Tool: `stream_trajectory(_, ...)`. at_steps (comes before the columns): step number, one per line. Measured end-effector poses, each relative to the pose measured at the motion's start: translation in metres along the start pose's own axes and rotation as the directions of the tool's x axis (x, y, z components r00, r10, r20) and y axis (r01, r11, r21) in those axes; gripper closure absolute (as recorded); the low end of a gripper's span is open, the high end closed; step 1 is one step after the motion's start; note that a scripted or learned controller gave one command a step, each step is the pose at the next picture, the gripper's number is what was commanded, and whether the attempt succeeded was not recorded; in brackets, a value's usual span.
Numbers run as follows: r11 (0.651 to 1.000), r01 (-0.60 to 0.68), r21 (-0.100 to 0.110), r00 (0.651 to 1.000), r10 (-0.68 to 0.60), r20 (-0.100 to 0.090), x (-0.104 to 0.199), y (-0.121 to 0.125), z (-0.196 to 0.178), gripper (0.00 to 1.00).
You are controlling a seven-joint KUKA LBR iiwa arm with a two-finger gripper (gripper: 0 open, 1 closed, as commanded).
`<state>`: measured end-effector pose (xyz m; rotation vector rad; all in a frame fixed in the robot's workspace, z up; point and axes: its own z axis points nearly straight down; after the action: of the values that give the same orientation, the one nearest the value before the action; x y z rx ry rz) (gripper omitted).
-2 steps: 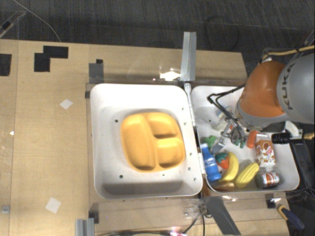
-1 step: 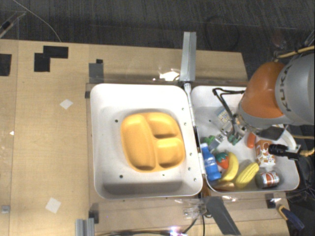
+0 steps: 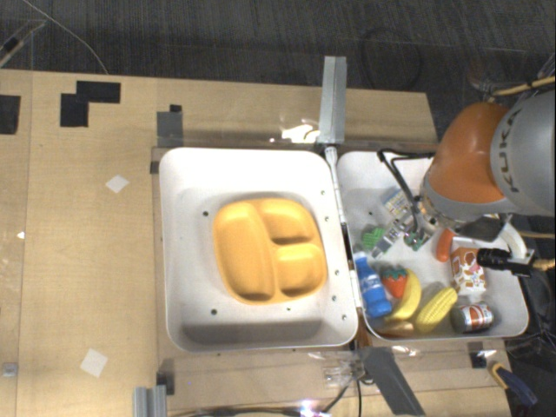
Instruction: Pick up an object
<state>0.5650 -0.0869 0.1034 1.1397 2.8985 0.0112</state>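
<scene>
The right bin (image 3: 363,179) holds several small objects. A blue bottle (image 3: 373,290) lies by its left wall, with a red strawberry (image 3: 395,280), a yellow banana (image 3: 409,299) and a yellow corn cob (image 3: 437,308) beside it. A can (image 3: 473,318) and a red-and-white carton (image 3: 469,271) lie at the right. My gripper (image 3: 407,226) hangs low over the middle of this bin, just right of a green piece (image 3: 373,237). An orange item (image 3: 444,247) peeks out under the wrist. The arm hides the bin's upper right part.
The left bin (image 3: 184,233) holds a yellow divided tray (image 3: 269,248) at its middle. A grey metal post (image 3: 333,102) stands behind the wall between the bins. The wooden bench (image 3: 78,250) stretches to the left.
</scene>
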Motion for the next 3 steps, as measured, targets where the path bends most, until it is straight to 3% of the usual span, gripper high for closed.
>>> stream_trajectory(1,0.916,-0.402,0.014,0.916,0.402,-0.009,-0.021,0.05,-0.084,1.0)
stream_trajectory(2,0.704,-0.71,0.026,0.704,0.71,-0.004,0.05,0.003,-0.082,1.0)
stream_trajectory(3,0.71,-0.704,0.021,0.71,0.704,-0.004,0.049,0.006,-0.093,1.0)
